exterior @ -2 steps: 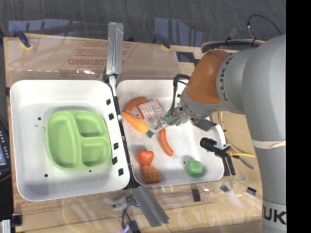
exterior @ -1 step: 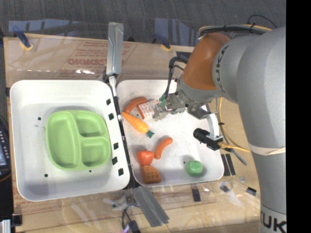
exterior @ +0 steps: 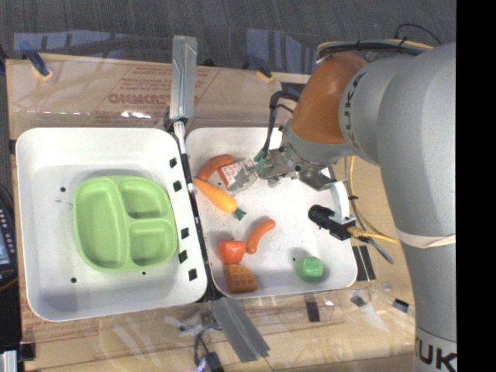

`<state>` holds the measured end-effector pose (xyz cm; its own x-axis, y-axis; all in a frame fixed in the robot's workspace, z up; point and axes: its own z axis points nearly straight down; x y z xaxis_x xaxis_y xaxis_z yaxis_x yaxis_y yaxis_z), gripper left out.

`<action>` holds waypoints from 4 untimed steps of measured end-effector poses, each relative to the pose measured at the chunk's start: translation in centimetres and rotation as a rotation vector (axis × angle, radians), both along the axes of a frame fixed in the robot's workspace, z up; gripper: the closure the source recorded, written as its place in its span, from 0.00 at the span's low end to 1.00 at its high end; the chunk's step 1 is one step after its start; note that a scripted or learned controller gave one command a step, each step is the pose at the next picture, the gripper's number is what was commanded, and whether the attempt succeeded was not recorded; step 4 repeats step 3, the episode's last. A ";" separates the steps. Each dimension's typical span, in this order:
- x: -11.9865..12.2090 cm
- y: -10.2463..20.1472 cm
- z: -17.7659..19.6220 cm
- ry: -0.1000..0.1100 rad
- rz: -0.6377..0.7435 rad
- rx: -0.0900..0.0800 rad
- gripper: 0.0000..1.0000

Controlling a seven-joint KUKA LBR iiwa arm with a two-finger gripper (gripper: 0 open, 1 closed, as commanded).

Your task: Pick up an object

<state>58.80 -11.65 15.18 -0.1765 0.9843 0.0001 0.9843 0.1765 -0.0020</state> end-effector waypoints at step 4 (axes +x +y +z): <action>3.7 4.9 4.2 -0.003 0.007 0.000 1.00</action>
